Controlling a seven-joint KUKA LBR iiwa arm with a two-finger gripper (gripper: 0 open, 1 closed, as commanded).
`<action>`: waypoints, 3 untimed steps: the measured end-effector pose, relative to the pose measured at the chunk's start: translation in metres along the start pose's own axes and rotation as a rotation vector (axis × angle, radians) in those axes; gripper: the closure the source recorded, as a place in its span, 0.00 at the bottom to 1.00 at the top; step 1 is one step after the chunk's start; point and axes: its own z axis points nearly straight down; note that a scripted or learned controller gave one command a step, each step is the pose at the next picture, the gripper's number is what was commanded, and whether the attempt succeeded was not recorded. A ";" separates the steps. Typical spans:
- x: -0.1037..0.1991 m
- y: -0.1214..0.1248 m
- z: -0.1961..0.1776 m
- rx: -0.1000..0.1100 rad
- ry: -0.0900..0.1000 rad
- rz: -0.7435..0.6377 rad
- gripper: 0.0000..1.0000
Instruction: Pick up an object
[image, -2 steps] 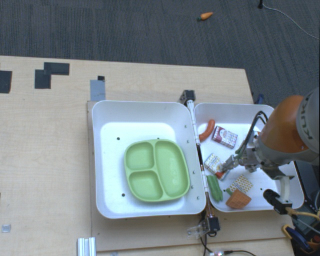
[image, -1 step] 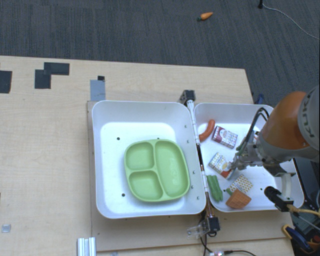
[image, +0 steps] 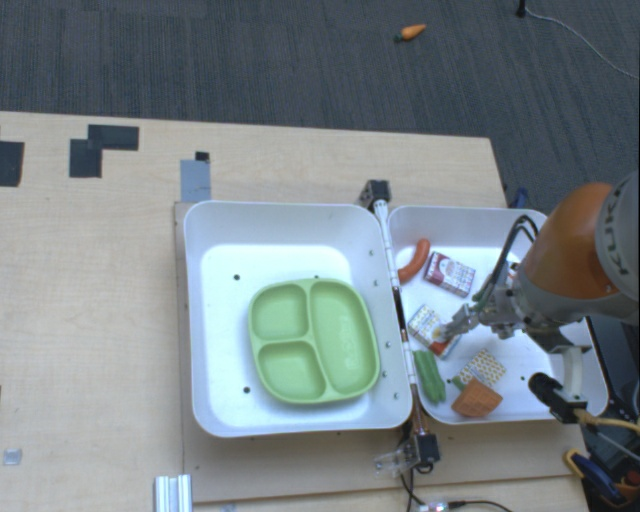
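In the right bin (image: 500, 217) lie several small items: a red sausage (image: 413, 260), a dark red box (image: 449, 273), a small printed packet (image: 424, 322), a green cucumber (image: 430, 376), a checkered cracker (image: 483, 367) and an orange piece (image: 477, 401). My gripper (image: 452, 333) reaches in from the right and is low over the middle of this bin, just right of the printed packet and above the cucumber. A small red bit (image: 441, 348) shows right under its tip. Whether anything is held is hidden.
The left bin (image: 195, 300) holds a light green divided plate (image: 313, 340). A ridge (image: 392, 290) separates the two bins. The grey arm with its orange band (image: 575, 245) covers the right bin's right side. Cables (image: 590, 465) lie at the lower right.
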 end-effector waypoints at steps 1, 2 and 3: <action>0.016 -0.024 0.011 -0.001 -0.007 0.006 0.00; 0.019 -0.021 -0.001 -0.005 0.000 0.002 1.00; 0.019 -0.021 -0.001 -0.004 -0.001 0.002 0.00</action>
